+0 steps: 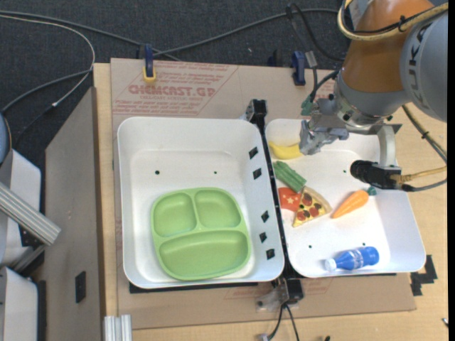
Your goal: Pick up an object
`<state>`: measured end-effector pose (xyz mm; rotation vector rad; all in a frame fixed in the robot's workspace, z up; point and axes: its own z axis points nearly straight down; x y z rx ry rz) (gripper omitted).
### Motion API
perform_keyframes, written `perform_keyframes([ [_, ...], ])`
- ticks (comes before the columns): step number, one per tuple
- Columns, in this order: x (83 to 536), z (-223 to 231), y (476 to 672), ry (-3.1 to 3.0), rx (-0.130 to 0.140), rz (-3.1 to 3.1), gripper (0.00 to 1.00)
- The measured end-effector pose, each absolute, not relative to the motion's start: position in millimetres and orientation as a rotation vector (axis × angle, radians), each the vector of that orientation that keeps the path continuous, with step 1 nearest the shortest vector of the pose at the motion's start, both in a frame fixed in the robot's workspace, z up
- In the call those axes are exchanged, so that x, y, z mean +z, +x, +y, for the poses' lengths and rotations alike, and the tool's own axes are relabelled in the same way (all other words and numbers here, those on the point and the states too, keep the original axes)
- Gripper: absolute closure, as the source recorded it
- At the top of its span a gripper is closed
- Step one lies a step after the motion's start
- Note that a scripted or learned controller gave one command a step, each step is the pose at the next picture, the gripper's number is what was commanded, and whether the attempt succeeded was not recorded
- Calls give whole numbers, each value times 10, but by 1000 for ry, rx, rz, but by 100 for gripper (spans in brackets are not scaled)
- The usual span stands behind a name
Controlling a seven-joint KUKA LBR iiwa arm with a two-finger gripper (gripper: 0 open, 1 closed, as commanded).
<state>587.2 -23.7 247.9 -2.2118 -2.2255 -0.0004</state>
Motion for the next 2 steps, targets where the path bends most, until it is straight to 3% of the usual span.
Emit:
perform_keyframes([
  [2,2383,796,5641,-2211,2,-2225,100],
])
